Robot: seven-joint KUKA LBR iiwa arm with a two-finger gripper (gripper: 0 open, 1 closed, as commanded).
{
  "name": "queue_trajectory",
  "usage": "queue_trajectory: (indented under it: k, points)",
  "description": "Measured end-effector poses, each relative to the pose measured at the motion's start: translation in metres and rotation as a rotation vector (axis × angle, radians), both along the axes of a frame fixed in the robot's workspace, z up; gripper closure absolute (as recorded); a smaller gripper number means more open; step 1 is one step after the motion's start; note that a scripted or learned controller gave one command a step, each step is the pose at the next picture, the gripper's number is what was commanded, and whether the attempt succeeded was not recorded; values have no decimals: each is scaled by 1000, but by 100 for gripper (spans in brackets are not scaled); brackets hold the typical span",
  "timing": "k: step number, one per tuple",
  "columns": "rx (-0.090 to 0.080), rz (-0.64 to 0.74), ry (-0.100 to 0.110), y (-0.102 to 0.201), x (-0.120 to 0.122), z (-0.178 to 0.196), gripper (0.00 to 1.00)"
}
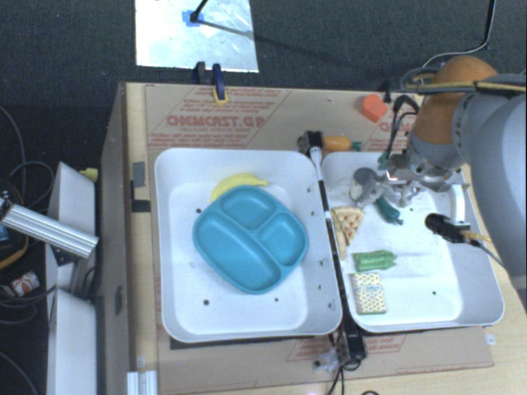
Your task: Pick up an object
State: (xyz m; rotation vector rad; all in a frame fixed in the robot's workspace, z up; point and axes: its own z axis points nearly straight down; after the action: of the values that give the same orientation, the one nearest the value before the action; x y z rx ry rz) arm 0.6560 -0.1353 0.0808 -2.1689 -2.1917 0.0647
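— Where the gripper (394, 186) hangs over the far part of the right bin (436, 290), is it clamped on anything?
— I cannot tell; the view does not show whether it is closed or loose. A small teal piece (387, 211) lies on the bin floor just beside it, on the near side.
— What else is in that bin?
— Toward the divider, a tan waffle-patterned wedge (348, 221). Nearer the camera a green item (375, 260) lies flat, and nearer again a speckled pale rectangle (368, 292). They sit apart from one another.
— And the left bin (185, 286)?
— A blue divided plate (249, 239) takes its middle, with a yellow thing (237, 184) showing at the plate's far edge.
— Outside the bins?
— An orange block (372, 107) on the board beyond the right bin.
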Motion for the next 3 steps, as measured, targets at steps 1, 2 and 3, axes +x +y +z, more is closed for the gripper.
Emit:
queue_trajectory:
  k: [1,2,3]
  points:
    - [-9,-4,-67,44,12,2,0]
    - [-12,-2,-76,43,14,16,100]
    - [-12,-1,-76,43,14,16,0]
